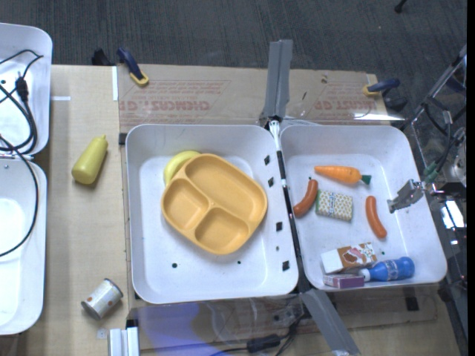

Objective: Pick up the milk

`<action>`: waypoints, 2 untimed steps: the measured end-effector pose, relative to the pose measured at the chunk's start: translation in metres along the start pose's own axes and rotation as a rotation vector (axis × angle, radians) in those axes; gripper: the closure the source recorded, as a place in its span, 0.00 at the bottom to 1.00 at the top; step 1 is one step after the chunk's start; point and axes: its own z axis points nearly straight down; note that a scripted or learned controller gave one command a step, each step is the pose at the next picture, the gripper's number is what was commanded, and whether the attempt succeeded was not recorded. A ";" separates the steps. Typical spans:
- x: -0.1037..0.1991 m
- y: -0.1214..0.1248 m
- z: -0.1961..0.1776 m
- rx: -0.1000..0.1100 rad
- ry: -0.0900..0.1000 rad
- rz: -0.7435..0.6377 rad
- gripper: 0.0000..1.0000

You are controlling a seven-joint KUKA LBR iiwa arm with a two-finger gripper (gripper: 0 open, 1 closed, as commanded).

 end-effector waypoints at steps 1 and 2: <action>-0.031 -0.008 0.020 -0.001 0.000 -0.192 0.00; 0.006 -0.007 0.116 -0.006 -0.001 -0.381 0.00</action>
